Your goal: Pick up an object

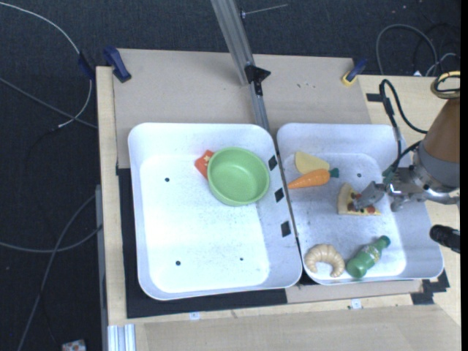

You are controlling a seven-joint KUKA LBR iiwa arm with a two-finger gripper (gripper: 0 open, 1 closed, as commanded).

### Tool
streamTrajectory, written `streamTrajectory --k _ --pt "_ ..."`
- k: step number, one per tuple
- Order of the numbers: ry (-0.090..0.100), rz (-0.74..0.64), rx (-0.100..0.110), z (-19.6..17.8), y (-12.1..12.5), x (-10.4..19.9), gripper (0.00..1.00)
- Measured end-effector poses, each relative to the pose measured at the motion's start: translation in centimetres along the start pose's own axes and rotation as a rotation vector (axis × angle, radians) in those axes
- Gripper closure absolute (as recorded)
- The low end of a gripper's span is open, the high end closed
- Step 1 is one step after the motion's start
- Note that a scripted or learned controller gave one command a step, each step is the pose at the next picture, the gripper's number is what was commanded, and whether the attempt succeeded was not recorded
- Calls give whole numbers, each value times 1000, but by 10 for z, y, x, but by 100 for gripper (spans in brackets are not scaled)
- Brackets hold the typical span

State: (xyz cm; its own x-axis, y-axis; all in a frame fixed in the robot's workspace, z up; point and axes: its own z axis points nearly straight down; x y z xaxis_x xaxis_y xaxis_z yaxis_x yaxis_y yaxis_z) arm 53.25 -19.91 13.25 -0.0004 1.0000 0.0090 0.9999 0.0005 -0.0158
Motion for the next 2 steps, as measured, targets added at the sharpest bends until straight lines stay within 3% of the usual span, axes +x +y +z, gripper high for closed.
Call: streamTrajectory --k 1,2 --pt "1 1 -1 40 -1 1 0" --pt "-1 1 -9 25 1 1 100"
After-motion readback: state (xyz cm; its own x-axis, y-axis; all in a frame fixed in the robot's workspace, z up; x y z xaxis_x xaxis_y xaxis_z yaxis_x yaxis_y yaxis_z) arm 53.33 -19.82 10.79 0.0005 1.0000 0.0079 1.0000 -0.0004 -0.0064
